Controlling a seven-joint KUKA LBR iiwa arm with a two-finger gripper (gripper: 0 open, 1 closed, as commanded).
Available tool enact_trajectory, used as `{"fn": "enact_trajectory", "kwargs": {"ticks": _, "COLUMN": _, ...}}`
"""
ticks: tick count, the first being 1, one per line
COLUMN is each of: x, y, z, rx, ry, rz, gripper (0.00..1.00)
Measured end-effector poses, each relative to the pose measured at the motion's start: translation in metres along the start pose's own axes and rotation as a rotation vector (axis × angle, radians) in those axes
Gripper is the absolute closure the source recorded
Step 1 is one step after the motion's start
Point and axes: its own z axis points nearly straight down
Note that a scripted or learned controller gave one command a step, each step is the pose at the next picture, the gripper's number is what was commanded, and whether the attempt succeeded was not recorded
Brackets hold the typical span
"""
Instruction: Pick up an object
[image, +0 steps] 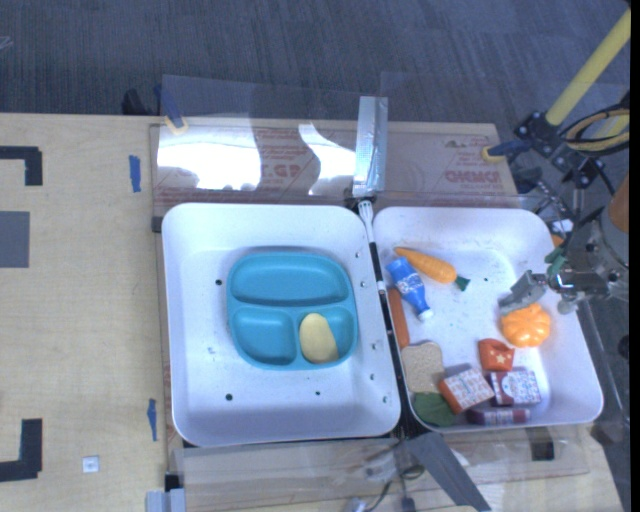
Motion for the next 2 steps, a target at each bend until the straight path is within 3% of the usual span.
{"fn": "enact_trajectory", "kwargs": {"ticks": 1, "x": 0.030, "y": 0.056, "z": 0.091, "rx": 0.007, "ry": 0.002, "rz": -0.091, "gripper": 0.00}}
{"fn": "enact_trajectory", "kwargs": {"ticks": 2, "x": 0.048, "y": 0.129, "z": 0.149, "rx": -0.011, "ry": -0.006, "rz": -0.225, "gripper": 0.00}}
